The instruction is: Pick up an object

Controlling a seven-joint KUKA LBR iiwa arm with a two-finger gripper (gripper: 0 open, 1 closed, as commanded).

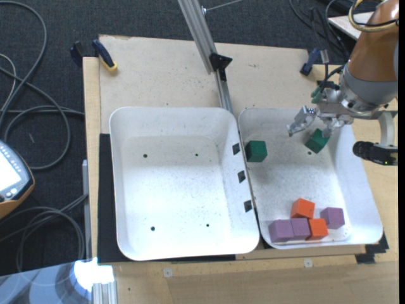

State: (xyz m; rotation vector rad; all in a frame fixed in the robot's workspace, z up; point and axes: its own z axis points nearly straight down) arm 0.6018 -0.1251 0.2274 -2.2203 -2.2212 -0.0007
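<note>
My gripper [314,128] hangs over the far part of the right bin [354,189], reaching in from the right. A tilted green block [316,142] sits between its fingers, just under the wrist, and looks lifted off the bin floor. A second green cube [255,151] rests on the floor near the bin's left wall. At the near end lie two orange cubes [304,208] [317,228] and two purple blocks [289,229] [333,217], packed close together.
The left bin [120,170] lies beside the right one, and the shared rim between them carries small black clips [241,177]. A metal strut [199,27] slants down to the bins' far edge. Cables lie on the floor at the left.
</note>
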